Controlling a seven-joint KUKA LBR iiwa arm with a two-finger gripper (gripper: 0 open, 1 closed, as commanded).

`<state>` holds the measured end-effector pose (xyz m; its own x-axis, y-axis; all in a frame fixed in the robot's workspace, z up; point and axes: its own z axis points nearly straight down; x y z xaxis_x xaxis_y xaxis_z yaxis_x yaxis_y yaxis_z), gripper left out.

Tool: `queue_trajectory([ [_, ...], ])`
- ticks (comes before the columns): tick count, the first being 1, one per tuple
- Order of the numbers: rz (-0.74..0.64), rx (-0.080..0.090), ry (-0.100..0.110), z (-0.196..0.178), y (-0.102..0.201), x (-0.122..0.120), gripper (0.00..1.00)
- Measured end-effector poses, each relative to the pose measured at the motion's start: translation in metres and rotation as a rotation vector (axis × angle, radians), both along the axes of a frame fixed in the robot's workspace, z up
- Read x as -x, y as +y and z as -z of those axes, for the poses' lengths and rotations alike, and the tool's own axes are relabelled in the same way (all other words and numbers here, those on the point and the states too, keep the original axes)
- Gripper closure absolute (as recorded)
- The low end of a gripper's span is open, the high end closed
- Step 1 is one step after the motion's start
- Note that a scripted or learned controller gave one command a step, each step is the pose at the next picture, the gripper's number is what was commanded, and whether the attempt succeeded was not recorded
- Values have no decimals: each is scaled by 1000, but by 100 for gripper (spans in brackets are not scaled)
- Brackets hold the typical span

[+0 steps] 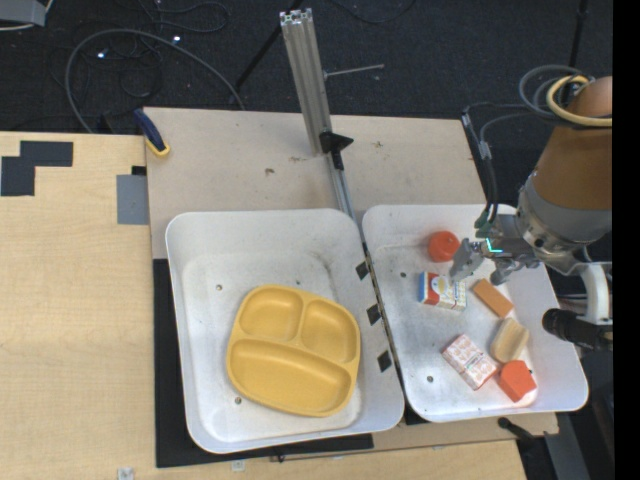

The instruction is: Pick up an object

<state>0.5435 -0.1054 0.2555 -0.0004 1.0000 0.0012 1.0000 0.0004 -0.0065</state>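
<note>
My gripper (480, 266) hangs over the right bin (400, 268), open, with nothing between its fingers. It sits just right of a red ball (444, 245) and above a small white, red and blue carton (441, 290). A tan-orange block (491, 297) lies right below it. Toward the bin's front are a pink patterned box (469, 359), a beige bread-like piece (509, 340) and an orange-red block (517, 380).
The left bin (200, 268) holds a yellow divided tray (295, 348). A metal post (308, 78) rises behind the bins. Black clips (372, 313) line the seam between them. The arm's grey body (570, 178) looms at the right.
</note>
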Motion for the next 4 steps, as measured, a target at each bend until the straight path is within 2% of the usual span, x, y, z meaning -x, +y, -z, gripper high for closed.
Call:
queue_trajectory([
  [1, 0, 0, -2, -1, 0, 0, 0],
  [2, 2, 0, 3, 59, -8, 2, 0],
  [3, 1, -1, 3, 122, -1, 6, 0],
  [4, 1, -2, -5, 162, -2, 3, 0],
])
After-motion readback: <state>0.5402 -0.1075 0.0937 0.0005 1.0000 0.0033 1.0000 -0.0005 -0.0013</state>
